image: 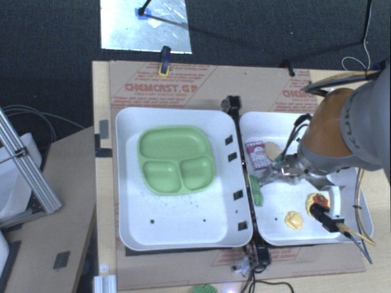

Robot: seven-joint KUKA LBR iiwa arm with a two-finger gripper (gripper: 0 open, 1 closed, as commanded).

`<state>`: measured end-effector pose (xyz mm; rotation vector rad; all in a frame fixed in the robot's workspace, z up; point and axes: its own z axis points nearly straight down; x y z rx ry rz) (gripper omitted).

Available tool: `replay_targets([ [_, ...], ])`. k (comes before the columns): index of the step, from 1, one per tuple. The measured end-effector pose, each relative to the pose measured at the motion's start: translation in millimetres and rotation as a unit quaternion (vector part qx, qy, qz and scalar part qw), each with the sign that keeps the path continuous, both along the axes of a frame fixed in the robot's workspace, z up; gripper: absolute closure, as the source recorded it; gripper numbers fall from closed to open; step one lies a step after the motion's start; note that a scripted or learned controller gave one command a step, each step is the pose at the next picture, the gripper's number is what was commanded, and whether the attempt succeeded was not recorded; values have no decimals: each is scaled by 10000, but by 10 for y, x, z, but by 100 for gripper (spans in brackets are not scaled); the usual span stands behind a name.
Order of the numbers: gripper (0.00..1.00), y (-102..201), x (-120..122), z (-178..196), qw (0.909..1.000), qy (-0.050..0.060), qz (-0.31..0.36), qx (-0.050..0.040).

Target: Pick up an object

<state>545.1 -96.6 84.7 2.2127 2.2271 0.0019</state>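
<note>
The arm point(342, 133) hides much of the right bin point(269, 237), perhaps half.

This is a robotics lab or test cell, not a home or shop. The tabletop point(73, 163) is plain board, covered under the bins with a protective sheet printed "CHEMCAST GP" point(160, 88). Two shallow white bins point(183, 237) sit side by side, joined by black clips, as a fixed work fixture. A grey industrial arm with an orange band point(330, 130) reaches in from the right, trailing loose cables point(360, 218). On the dark carpeted floor at the far side lies a metal plate point(145, 17). An aluminium frame strut point(27, 163) stands at the left, beside more cables.
</note>
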Motion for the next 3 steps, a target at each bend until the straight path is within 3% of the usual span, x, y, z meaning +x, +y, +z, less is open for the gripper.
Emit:
replay_targets([
  [1, 0, 62, 405, 7, 10000, -15, -5, -12],
  [3, 0, 60, 391, 5, 10000, -7, -15, -9],
])
